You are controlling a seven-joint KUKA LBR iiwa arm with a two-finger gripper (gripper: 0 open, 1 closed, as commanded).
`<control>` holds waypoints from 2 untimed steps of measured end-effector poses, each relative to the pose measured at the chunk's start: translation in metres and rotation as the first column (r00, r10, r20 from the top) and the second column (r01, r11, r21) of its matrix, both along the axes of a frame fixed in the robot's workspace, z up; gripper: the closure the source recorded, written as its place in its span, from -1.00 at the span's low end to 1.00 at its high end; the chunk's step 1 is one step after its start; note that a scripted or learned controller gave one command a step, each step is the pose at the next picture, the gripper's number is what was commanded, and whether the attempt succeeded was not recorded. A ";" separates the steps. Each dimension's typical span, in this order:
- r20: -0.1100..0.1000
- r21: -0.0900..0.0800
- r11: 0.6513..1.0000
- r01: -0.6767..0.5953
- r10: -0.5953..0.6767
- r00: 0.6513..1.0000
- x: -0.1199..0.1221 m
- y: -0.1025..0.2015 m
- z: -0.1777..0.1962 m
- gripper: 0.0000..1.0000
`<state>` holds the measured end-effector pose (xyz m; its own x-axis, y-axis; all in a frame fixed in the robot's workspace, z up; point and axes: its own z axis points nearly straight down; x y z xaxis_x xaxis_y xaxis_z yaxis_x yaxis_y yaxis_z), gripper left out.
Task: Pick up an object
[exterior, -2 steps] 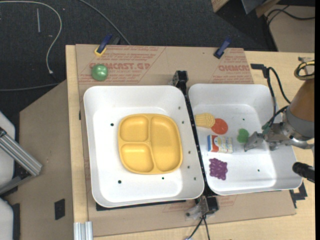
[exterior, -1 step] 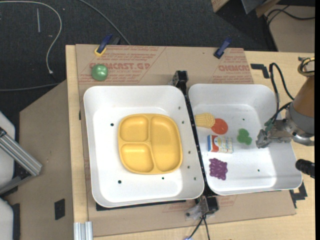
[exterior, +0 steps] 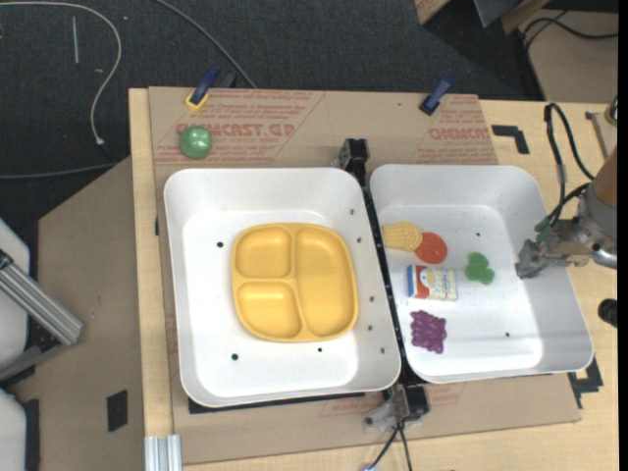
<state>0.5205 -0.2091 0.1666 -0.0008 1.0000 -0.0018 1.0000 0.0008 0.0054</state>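
In the right bin lie several small toy foods: a yellow corn cob, a red-orange tomato, a green broccoli piece, a small white carton with red and blue print and a purple grape bunch. My gripper hangs at the bin's right side, just right of the broccoli and apart from it. I see nothing between its fingers.
The left bin holds a yellow three-compartment plate. A green ball rests on the cardboard behind the left bin. Blue clamps hold the cardboard's back edge. Cables run along the right side.
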 end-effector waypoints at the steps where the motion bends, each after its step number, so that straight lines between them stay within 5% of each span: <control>1: 0.003 -0.001 1.000 -0.001 0.001 1.000 0.011 0.004 0.059 1.00; 2: -0.001 0.000 1.000 -0.001 0.001 1.000 0.012 0.004 0.072 1.00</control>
<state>0.5321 -0.2054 0.2387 -0.0017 1.0000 -0.0015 1.0000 0.0017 0.0041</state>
